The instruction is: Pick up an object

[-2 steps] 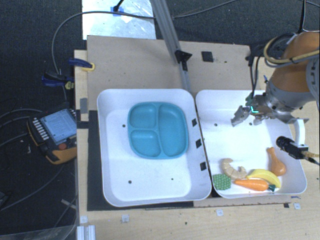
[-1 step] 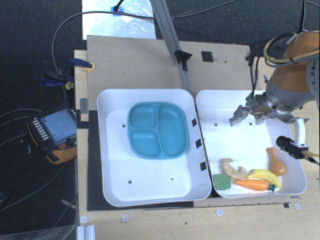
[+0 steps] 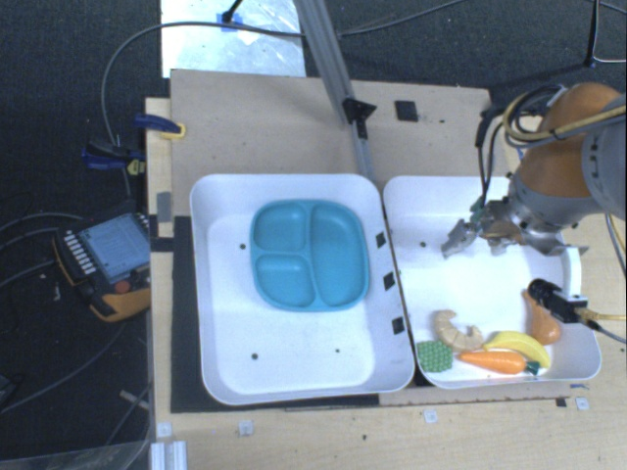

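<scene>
Gripper hangs over right bin, upper middle, nothing between fingers; can't tell its state. Toys bunched at the bin's near edge: carrot, banana, tan piece, green piece. Blue plate in left bin.

A single fixed camera looks down at a slant from above the bench, far enough to take in both white bins: the left bin toward 9 o'clock, the right bin toward 3 o'clock.
</scene>
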